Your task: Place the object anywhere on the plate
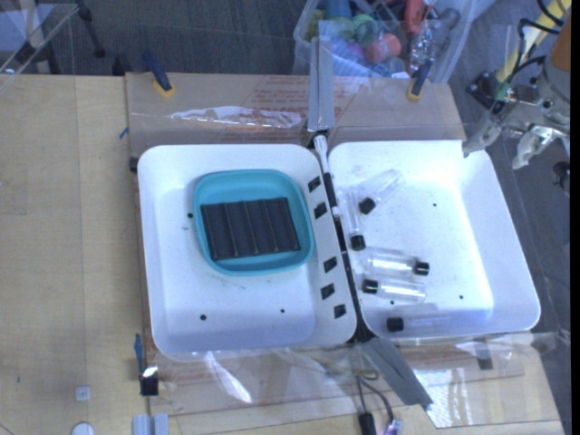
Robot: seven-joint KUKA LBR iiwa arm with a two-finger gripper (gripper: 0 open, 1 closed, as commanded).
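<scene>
In the camera view, two white bins are sitting side by side on the bench. The left bin (163,243) is carrying one teal plate (251,222), lying near the bin's middle, with a dark ribbed insert covering its floor. The right bin (489,234) is holding what I am counting as four clear plastic vials with black caps: one vial (376,191) is lying near the bin's far left corner, slanting toward the far edge; two vials (396,264) are lying one just beside the other along the left side, their long axes running roughly across the bin, with caps pointing opposite ways; and a last vial (417,322) is lying against the near edge. The count is uncertain, since the clear bodies are fading into the white floor.

The gripper (512,143) is hanging at the far right corner of the right bin, above its rim, and whether it is clenched or released I cannot tell. Nothing is showing in its grasp.

Every vial is lying leftward and nearward from the gripper, and the plate is lying further left still, past the divider between the bins. Judging from this, a pick is still to come before any placing.
</scene>
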